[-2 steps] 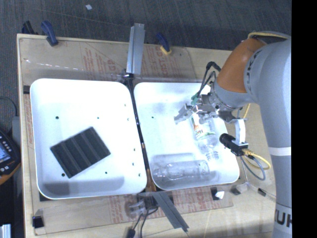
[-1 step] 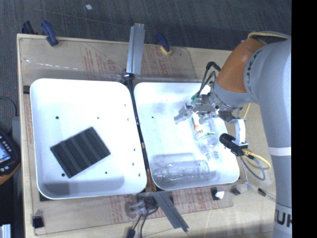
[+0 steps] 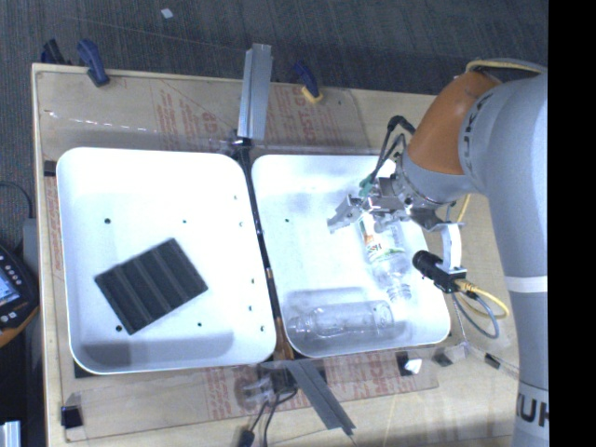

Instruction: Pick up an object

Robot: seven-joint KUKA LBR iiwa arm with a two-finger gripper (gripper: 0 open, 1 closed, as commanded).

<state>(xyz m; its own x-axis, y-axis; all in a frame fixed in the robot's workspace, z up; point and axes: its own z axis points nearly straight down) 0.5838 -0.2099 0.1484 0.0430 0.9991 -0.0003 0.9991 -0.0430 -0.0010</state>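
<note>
Since both clear plastic bottles are slick and round, the gripper risks squeezing one out sideways. Can't tell its state. Small bottle sits just under it at the right bin's right side, long axis far-to-near, cap end unclear. Big bottle lies left-right along the near wall. Ridged black panel in the left bin.

A clear plastic bottle lies on its side along the near wall of the right bin. A smaller clear bottle with a white label lies toward that bin's right wall. A dark ribbed rectangular pad lies flat, turned diagonally, left of the right bin.
</note>
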